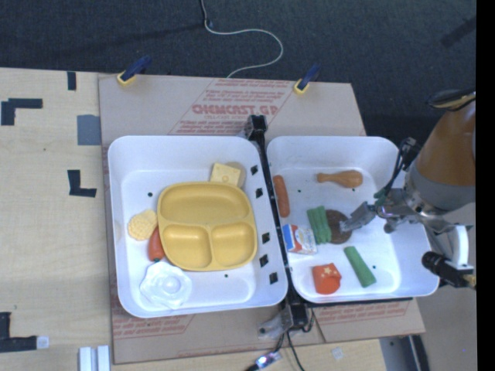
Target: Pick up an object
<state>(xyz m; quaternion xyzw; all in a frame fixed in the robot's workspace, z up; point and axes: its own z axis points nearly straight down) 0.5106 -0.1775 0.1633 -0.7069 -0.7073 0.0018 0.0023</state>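
A: Which piece is nearest the gripper [357,219]?

B: The small brown round piece [338,226] in the right bin [387,149], lying near the bin's middle. The fingertips hang just beside it, on its right edge, possibly touching. It looks like toy food: light, stiff plastic, probably smooth and a bit slippery.

A: Where would you take hold of it?

B: Across its width, low down, since it seems flat and could skid away on the slick white floor. The trouble is the green block [318,225] lying against its left side; a finger needs room there.

A: Are the jaws on anything?

B: I cannot tell how the jaws stand. They read as one dark shape from this height, and nothing shows between them.

A: Easier choices?

B: The second green stick [360,266] lies alone toward the front right of that bin, long and narrow, so pinching across its short side looks simple. The red piece [327,277] sits just left of it. The drumstick [340,178] lies apart near the back wall, with a thin neck that suits a pinch. The sausage [281,195] hugs the left wall, awkward. The white packet [298,238] seems soft and thin.

A: And the left bin [124,284]?

B: It holds a yellow divided plate [207,225], well apart from the arm.
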